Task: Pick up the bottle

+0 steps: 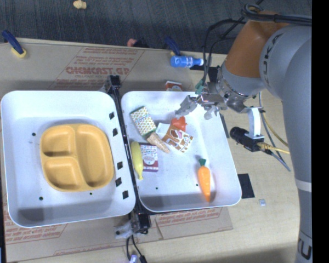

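The bottle [178, 135] lies in the right bin [225, 163], near its middle. It has a red top and an orange and white label. My gripper [198, 108] hangs over the bin's upper right part, just above and to the right of the bottle's red top. Its fingers [185, 105] are spread open, and nothing sits between them. The nearer fingertip is close to the bottle's top, though I cannot tell if it touches.
The right bin also holds a green checkered pack [143, 120], a cone [158, 142], a banana [136, 159], a red packet [149, 158] and a carrot [205, 182]. A yellow divided plate [77, 156] lies in the left bin [16, 201]. A blue clamp [183, 62] sits behind the bins.
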Robot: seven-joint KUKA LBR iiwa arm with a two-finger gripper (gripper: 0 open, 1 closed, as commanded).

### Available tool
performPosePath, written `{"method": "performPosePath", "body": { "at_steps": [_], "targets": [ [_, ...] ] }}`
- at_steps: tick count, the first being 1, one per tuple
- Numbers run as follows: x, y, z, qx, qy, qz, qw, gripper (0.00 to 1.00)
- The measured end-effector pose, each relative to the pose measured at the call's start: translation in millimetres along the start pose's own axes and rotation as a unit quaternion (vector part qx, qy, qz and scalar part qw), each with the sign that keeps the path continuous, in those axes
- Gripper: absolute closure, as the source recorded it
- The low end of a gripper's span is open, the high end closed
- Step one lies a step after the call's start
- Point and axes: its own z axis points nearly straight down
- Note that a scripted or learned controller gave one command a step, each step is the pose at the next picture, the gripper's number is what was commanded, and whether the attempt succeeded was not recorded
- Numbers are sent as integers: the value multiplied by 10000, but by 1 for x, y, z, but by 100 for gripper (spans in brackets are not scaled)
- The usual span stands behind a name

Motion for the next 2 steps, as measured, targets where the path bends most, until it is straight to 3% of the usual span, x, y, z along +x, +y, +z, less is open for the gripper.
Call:
{"method": "performPosePath", "body": {
  "at_steps": [1, 2],
  "targets": [
    [1, 0, -10, 12, 4, -25, 10000, 100],
    [-11, -51, 37, -4, 1, -530, 9986, 100]
  ]
}}
